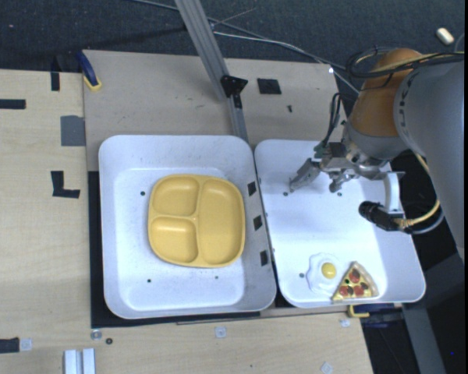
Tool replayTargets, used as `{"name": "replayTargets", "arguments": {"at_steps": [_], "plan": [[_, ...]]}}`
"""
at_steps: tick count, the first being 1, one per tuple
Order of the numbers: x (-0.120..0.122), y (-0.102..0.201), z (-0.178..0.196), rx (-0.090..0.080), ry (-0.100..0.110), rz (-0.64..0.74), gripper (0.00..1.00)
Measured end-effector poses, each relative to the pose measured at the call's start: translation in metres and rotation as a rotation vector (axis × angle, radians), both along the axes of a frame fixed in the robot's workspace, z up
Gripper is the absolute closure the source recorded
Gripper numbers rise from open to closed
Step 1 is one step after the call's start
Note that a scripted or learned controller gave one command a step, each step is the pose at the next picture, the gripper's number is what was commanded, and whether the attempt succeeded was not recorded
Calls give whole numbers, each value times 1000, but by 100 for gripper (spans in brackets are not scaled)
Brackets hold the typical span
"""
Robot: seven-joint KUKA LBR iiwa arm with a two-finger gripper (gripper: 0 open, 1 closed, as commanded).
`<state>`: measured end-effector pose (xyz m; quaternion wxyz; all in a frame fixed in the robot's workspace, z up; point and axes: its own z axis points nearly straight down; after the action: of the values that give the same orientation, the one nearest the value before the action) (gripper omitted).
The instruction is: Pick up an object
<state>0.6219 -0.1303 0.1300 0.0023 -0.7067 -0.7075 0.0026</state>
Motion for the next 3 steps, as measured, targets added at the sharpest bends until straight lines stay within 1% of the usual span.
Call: {"name": "replayTargets", "arguments": {"at_steps": [1,2,3], "plan": [[0,0,-47,-2,-8,1,0],[2,0,-33,-4,-12,2,100],[-1,0,10,0,-9,0,100]]}}
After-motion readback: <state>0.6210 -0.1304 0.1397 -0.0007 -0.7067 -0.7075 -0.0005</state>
